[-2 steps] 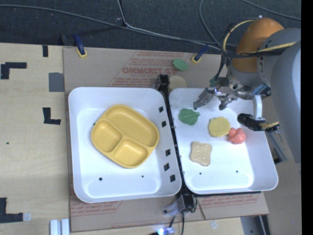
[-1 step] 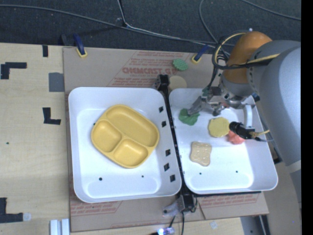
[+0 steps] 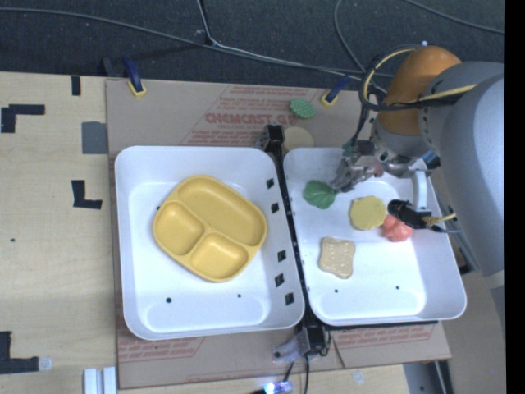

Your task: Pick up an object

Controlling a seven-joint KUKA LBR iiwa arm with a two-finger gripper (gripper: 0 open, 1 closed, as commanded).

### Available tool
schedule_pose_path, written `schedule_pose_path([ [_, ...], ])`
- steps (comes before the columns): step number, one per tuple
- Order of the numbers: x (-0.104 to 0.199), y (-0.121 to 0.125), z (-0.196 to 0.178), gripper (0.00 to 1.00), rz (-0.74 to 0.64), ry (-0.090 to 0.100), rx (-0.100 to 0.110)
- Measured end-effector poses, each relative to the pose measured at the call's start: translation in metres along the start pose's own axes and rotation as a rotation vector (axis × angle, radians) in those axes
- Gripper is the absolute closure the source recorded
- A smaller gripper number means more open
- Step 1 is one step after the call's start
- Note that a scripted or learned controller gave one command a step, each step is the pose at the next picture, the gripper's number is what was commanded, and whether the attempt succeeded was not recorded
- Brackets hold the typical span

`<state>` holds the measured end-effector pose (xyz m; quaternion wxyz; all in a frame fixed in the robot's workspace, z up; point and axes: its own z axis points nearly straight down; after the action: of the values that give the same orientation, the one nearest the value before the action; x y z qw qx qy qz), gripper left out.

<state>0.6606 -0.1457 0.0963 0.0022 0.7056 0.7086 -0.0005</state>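
Camera view has the arm [image 3: 459,113] reaching in from the right, its orange band up top, and the gripper [image 3: 351,175] down low in the upper part of the right bin [image 3: 410,298], and from this angle I cannot tell whether it's apart or together, the tip is a dark tangle of metal. Nothing is visibly caught in it.

Just below and to the left of the gripper sits the green leafy piece [image 3: 319,194], close beside the tip, maybe touching, hard to call. Below and slightly right of the gripper is the round yellow piece [image 3: 367,213], lying flat on the bin floor, near but apart from the tip. Right beside that, further out to the right, is the pinkish-red lump [image 3: 397,228], close against the yellow one's edge. Well below the gripper, toward the middle of the bin, lies the tan slice of toast [image 3: 337,257], flat, clear of the others.

Across the divider to the gripper's left, the left bin [image 3: 139,302] carries a yellow divided plate [image 3: 210,227], three compartments, turned at an angle, well apart from the gripper.

Up above and left of the gripper, outside the bins on the cardboard sheet [image 3: 238,113], a small green ridged piece [image 3: 302,107] sits on its own. Two blue-and-yellow clamps [image 3: 133,79] pinch the cardboard's far edge, and cables [image 3: 246,52] trail over the dark surface beyond
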Motion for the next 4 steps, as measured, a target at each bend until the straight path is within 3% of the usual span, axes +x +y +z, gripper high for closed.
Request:
schedule_pose_path([
  [2, -0.013, -0.003, -0.094, 1.00, 0.002, 0.002, -0.002],
  [3, -0.005, 0.000, -0.154, 1.00, 0.002, 0.003, -0.003],
  [4, -0.004, 0.001, -0.174, 1.00, 0.003, 0.003, 0.001],
])
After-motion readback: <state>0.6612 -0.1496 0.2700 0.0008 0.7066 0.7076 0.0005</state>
